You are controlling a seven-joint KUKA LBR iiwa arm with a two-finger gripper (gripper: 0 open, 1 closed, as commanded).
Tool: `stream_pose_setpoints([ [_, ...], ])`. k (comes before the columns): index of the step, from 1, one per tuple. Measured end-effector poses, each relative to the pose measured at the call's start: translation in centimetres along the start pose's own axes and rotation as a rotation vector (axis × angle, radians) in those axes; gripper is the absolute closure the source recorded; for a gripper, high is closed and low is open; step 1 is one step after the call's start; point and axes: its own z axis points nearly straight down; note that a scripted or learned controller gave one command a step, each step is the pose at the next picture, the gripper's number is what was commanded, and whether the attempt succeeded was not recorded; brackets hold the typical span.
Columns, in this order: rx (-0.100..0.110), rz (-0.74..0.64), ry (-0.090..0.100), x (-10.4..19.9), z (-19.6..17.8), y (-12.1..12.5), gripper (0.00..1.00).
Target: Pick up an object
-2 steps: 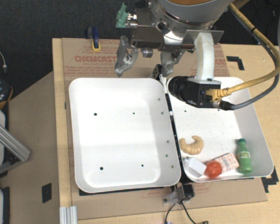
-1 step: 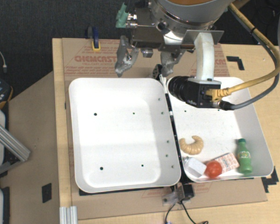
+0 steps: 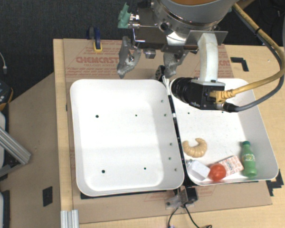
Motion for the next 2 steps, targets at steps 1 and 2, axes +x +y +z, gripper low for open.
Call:
stream_pose_setpoints([
  [1, 0.000, 0.000, 0.000, 0.0, 0.0, 0.0, 0.00],
  [2, -0.004, -0.001, 0.002, 0.0, -1.1, 0.0, 1.00],
])
